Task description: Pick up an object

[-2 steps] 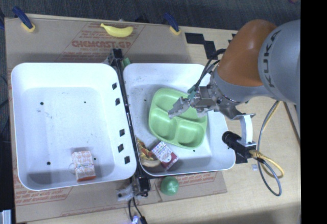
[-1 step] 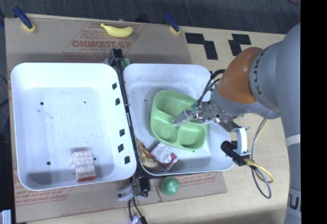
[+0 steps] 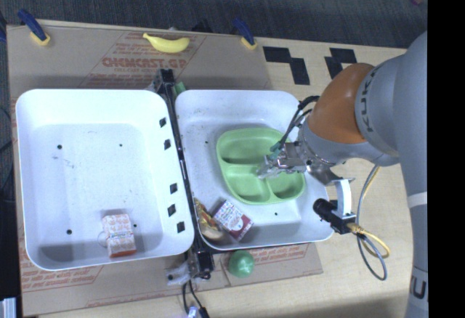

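The gripper [image 3: 275,164] is low over the green divided tray [image 3: 240,164] in the right bin [image 3: 190,120], probably because its raised rim and middle wall give the fingers an edge to take. The tips seem to touch the tray near its divider (right half), but I cannot tell if the jaws are apart or closed. Small packets [image 3: 231,218] lie near the bin's front corner.

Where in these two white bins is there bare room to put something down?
Most of the left bin is bare, above the small packet. The right bin is crowded: green divided tray and gripper mid-bin, snack packets in front. A bare strip runs between tray and divider.
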Robot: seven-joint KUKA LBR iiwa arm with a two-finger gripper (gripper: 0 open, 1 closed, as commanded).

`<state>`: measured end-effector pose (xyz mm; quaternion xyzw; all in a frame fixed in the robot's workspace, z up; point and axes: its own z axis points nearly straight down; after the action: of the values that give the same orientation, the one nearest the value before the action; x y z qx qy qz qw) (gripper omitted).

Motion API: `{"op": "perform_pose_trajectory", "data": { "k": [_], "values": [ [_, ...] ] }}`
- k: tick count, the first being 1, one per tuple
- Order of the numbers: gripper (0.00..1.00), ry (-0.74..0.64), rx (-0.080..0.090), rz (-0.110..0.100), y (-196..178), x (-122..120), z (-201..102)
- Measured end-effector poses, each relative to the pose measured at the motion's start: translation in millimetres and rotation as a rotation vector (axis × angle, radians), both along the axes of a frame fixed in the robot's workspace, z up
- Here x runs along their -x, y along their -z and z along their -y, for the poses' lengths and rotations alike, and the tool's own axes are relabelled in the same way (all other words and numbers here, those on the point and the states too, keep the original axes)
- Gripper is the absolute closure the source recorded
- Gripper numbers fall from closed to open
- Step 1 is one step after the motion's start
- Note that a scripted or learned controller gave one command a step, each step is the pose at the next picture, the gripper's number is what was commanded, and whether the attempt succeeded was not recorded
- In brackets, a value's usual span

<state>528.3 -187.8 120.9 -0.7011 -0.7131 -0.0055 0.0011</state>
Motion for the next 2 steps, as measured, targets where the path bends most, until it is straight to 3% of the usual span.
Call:
{"op": "perform_pose_trajectory", "data": {
  "k": [1, 2],
  "values": [
    [1.00, 0.010, 0.008, -0.006, -121, 51, -87],
    [1.00, 0.014, 0.009, -0.008, -80, -31, -19]
  ]
}}
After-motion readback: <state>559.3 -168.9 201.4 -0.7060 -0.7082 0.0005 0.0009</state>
